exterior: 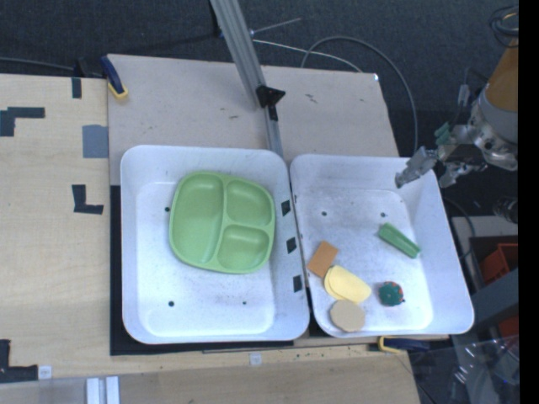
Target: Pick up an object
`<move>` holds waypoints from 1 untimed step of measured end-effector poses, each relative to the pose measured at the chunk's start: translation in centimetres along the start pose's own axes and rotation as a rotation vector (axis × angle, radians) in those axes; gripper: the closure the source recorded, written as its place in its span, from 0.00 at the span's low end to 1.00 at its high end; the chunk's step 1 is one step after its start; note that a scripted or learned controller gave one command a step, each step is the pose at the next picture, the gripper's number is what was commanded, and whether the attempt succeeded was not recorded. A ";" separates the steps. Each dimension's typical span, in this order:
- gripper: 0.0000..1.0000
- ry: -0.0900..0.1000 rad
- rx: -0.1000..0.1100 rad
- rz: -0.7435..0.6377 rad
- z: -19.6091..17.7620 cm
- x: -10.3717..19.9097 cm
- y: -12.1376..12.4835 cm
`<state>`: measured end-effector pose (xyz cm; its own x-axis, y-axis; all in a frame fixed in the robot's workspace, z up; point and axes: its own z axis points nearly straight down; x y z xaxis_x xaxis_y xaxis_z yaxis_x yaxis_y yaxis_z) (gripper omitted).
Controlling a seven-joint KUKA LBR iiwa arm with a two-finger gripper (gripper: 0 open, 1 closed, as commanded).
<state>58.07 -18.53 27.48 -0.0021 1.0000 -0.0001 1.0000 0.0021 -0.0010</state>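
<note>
**Bench with two white bins: pick not yet begun**

Wooden bench [50,225], dark floor behind. Left bin [139,310]: one green divided plate [222,222]. Right bin [438,301]: green stick [397,241], orange block [322,259], yellow piece [347,284], tan disc [346,316], small teal-and-red toy [390,293] (all clustered at the near end). The gripper [418,168] is poised above the right bin's far rim, nothing held; its opening cannot be told. Approach stage is judged; a descent toward one chosen item is called for next.

A divided plate [223,222] lies in the left bin [139,251]; 5 small objects [347,284] cluster in the right bin [337,183].
</note>
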 end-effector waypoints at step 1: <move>0.00 0.000 0.000 0.000 0.0 0.0 0.0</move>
<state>58.07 -18.53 27.48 -0.0021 1.0000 -0.0001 1.0000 0.0021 -0.0010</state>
